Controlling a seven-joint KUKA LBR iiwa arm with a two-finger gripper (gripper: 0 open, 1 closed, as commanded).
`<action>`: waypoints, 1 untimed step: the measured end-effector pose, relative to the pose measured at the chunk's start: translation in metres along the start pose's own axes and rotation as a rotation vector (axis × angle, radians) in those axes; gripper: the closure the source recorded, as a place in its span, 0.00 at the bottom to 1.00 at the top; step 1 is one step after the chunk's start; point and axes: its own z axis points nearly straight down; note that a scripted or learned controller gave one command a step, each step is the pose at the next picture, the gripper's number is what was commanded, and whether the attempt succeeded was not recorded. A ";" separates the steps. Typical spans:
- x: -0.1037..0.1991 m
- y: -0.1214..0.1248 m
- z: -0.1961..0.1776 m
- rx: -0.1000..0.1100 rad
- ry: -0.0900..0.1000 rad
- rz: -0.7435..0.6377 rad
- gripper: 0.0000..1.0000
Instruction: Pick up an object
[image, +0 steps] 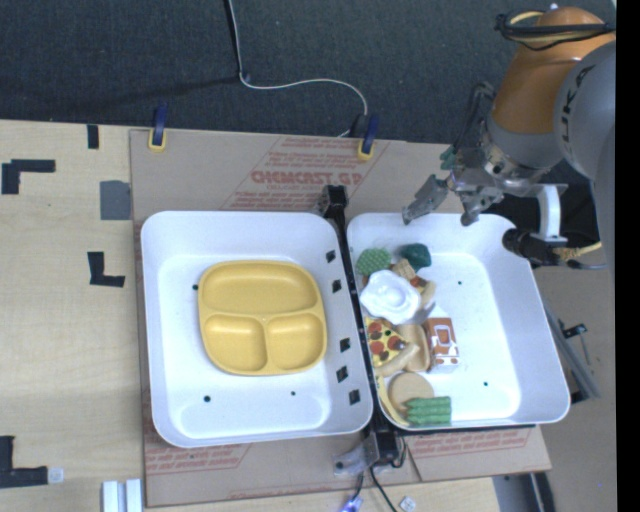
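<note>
While the arm (555, 90) hangs over the far right corner of the bench, its gripper (442, 205) sits just above the back rim of the right bin (500, 330) — its two fingers spread apart, with nothing between them. One finger (420, 205) points down toward the left, the other (470, 210) lies closer to the wrist. The orange band shows brightly above the grey wrist.

The objects to be picked lie well apart from the gripper, all huddled along the left side of the right bin. Nearest the back there is a green leafy piece (373, 262) and a darker green lump (416, 255) beside it. Just in front of them rests a white floppy thing (390, 296) on top of some tan pieces. Next comes a pizza slice (385, 344), with a small red-and-white packet (442, 342) touching its right side. At the front lies a round tan cookie (408, 388), and a green ridged piece (430, 409) rests against it, close to the bin's front wall.

The left bin (170, 330) holds a yellow divided plate (263, 315) — three compartments, set about in the middle. Both bins stand on a cardboard sheet (290, 175), clamped at the back by two clips, one yellow-handled (157, 131) and one blue (368, 135). A white cable (290, 82) trails across the dark floor behind.
</note>
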 end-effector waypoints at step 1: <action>0.004 0.000 0.161 0.003 0.002 -0.001 0.00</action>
